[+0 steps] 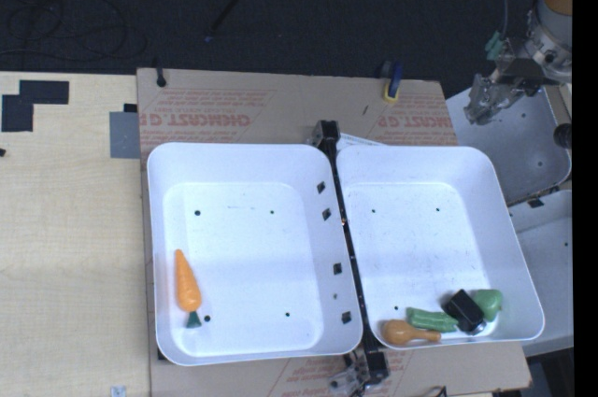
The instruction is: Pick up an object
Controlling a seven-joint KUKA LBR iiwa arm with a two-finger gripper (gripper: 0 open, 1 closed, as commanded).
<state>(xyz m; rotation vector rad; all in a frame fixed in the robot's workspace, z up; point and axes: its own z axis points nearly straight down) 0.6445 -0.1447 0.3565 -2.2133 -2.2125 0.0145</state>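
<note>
A toy carrot [187, 284] lies near the left bin's [234, 163] front left corner. In the right bin's [420, 163] front right corner sit a black block [464, 309], a green rounded piece [487, 301], a green pod-shaped toy [431, 320] and an orange-tan pear-shaped toy [408, 333], packed close together. My gripper [488, 100] hangs at the upper right, outside and behind the right bin, well above the bench, with nothing seen in it.
The bins rest on a brown cardboard sheet [280, 110], joined by a black clip strip [338, 227]. A blue and yellow clamp [392, 82] holds the cardboard's far edge. A pale wooden table [65, 246] spreads to the left.
</note>
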